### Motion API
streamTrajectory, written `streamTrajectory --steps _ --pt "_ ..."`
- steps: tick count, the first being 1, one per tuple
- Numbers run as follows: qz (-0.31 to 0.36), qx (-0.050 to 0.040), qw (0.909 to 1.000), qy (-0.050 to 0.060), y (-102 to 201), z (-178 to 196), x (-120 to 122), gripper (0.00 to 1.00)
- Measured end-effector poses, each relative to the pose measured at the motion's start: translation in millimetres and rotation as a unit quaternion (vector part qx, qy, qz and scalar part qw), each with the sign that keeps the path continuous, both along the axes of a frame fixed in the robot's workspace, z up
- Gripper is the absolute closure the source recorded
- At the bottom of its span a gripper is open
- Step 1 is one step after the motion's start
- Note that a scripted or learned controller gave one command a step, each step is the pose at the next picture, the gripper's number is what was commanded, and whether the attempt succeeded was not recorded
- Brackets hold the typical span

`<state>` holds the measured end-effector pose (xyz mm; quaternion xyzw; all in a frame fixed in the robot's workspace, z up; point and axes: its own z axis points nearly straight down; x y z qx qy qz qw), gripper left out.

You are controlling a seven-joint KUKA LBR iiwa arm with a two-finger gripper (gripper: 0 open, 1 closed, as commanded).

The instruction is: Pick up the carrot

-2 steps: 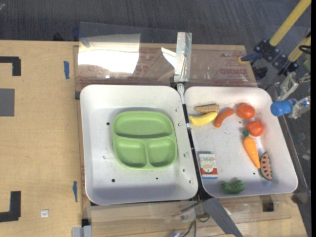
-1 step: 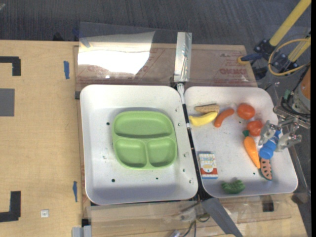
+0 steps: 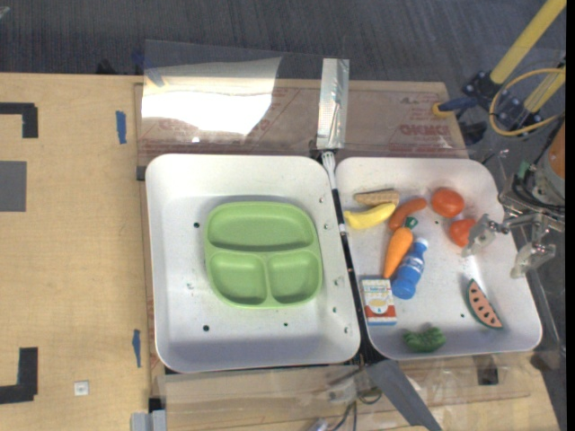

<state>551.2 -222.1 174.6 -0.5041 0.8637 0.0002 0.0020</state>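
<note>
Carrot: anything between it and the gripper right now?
Partly. The gripper is over the right bin's right side; the carrot lies left of it. A small red tomato-like piece sits between them, and the blue bottle rests against the carrot's right flank. From above, the carrot is uncovered.

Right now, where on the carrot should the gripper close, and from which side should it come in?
Probably across the carrot's orange mid-body, from straight above. It lies flat, slanted, green top up by the sausage. The blue bottle crowds its lower right side, so fingers fit best higher up, squeezing across the narrow width.
</note>
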Motion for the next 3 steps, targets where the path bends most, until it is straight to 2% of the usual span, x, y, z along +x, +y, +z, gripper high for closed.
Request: streamTrajectory --steps 1,2,3 --pt "0.000 0.0016 1.0000 -0.004 108.9 30.7 40.6 0.00" --pt "0.000 0.0000 1.0000 -0.002 117.6 -78.3 34.3 0.00" --pt "0.002 -0.0007 1.0000 -0.006 124.9 -83.9 -2.8 0.00"
